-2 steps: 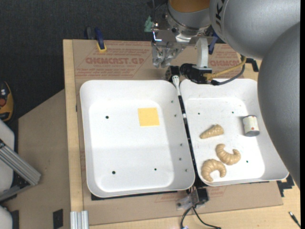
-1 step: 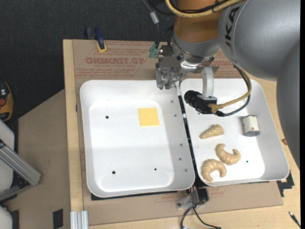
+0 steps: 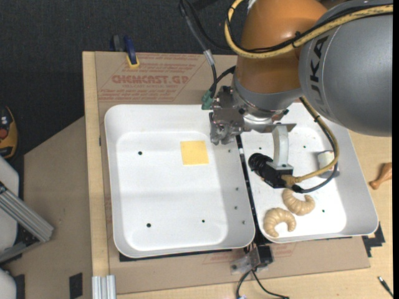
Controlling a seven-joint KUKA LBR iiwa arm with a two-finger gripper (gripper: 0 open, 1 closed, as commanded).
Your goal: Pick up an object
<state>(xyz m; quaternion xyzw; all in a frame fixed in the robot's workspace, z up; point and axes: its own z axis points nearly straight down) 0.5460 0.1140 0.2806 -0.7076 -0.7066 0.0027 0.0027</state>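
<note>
approach step, i judge: gripper [image 3: 221, 129] over the right rim of the left bin [image 3: 156, 195], spread or pressed together i cannot tell; next, centre above the yellow square [image 3: 194, 152] and descend.

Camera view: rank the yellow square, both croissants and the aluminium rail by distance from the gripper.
From the gripper:
1. yellow square, left bin, just beside it.
2. upper croissant and lower croissant, right bin, front: too close to call.
3. aluminium rail, far left, off the bench.
</note>
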